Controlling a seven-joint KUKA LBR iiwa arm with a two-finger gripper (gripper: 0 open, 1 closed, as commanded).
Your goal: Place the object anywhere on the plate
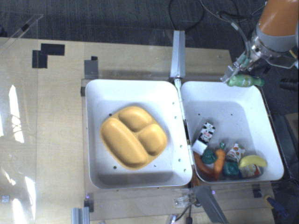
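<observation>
A yellow plate (133, 136) with three compartments lies in the left bin (96, 171). My gripper (236, 75) hangs over the back rim of the right bin (224, 99), at the upper right of the view. It is shut on a pale green bottle-like object (247, 81), which sticks out sideways to the right from the fingertips, above the bin's rim. Plate and gripper are far apart, with the bins' shared divider between them.
Several small toys crowd the right bin's front corner: a black-and-white cow-patterned carton (206, 132), an orange and green carrot-like piece (217, 158), a yellow banana-like piece (252, 161). A metal post (178, 55) stands behind the divider. Cables loop behind the bins.
</observation>
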